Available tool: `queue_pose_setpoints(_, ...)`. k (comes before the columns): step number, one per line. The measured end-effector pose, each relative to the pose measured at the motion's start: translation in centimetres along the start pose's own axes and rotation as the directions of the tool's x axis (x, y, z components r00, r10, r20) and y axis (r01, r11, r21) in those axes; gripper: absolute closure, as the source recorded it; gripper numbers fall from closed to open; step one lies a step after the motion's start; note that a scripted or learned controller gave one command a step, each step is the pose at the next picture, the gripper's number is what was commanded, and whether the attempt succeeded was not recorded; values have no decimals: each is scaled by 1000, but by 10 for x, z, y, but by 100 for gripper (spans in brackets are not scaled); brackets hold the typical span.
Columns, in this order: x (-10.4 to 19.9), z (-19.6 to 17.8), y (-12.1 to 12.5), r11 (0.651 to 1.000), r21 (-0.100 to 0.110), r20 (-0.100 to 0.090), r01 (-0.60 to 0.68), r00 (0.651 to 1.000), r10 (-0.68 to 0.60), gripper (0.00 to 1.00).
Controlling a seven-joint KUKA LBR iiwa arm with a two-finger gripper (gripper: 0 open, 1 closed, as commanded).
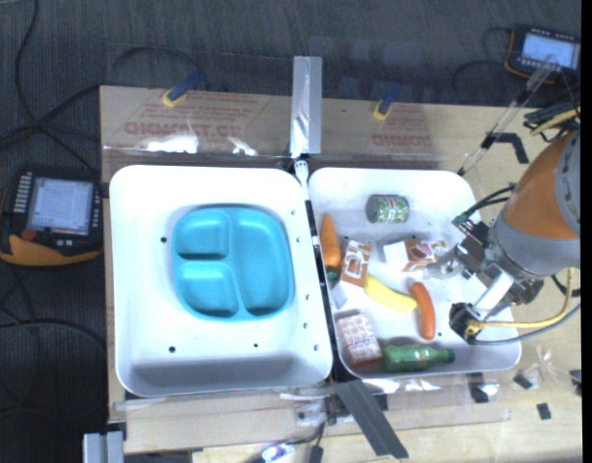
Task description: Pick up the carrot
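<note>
The carrot [329,242] is a slim orange piece with a green stub at its near end. It lies lengthwise against the left wall of the right bin [441,181]. My gripper [464,258] hangs over the right side of that bin, at the end of the grey wrist below the orange band. It is well to the right of the carrot, with several items lying between them. Nothing shows in its grasp.
The right bin also holds a green can [387,208], a banana [390,295], an orange-red sausage [424,310], a green bottle [417,357] and snack packets [356,261]. A blue divided tray [229,261] sits in the left bin [142,258]. Cables trail at the right.
</note>
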State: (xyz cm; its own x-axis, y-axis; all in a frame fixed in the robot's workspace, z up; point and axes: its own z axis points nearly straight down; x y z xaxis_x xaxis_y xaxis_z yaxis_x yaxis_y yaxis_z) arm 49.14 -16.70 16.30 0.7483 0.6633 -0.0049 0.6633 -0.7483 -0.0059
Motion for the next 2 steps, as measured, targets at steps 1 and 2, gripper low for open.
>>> queue_pose_setpoints(1, -5, 56, 20, 984, -1, 0, 176, 984, -176, 0)
queue_pose_setpoints(2, -5, 49, 18, 984, 5, 1, 176, 984, -176, 100)
